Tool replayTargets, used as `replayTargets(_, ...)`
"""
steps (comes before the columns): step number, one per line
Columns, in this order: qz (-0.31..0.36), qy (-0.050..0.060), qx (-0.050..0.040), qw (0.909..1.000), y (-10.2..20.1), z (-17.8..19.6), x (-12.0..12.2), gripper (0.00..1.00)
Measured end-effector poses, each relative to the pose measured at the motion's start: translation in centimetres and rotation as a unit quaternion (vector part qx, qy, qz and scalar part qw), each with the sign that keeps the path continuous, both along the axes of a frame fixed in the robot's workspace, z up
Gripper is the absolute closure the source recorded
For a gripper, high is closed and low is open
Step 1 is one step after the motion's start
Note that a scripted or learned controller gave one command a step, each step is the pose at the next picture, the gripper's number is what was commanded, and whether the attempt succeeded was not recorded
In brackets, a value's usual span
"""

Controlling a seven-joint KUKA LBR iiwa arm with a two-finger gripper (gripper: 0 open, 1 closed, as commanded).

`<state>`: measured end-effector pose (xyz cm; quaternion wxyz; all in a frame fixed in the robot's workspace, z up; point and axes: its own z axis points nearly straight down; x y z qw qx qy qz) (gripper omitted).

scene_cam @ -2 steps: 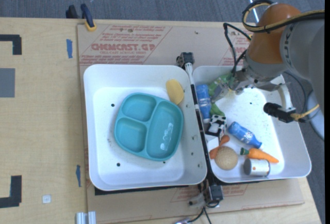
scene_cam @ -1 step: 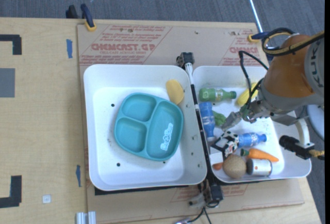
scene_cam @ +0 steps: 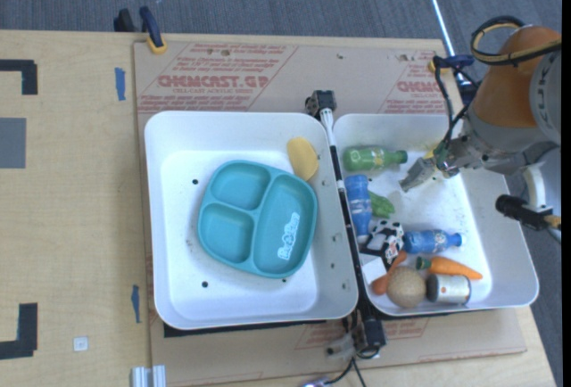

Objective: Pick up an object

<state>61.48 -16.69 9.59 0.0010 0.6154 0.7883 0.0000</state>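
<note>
- Red print on cardboard sheet (scene_cam: 268, 73) beneath both bins, upper left area: "CHEMCAST. GP", upside down, with smaller lines above and below, too small to read.
- Same red print repeated at upper right of cardboard, partly hidden by arm: "CHEMCA..." legible only.
- White lettering on teal divided plate (scene_cam: 257, 219), lower right compartment: too small to read.
- Bottle labels in right bin (scene_cam: 508, 283): not legible.

Two white bins (scene_cam: 169, 225), one teal tray (scene_cam: 257, 218), three bottles (scene_cam: 375, 159).
</note>
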Motion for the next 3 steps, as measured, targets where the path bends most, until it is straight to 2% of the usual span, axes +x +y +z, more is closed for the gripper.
replayTargets(1, 0.1, 0.001, -0.0002, 0.995, 5.7, -1.1, 4.4, 0.0)
replayTargets(2, 0.1, -0.003, -0.0012, 0.995, 5.7, 0.0, 4.6, 1.0)
replayTargets(3, 0.256, -0.001, -0.0003, 0.9668, 14.1, 8.9, 1.8, 1.0)
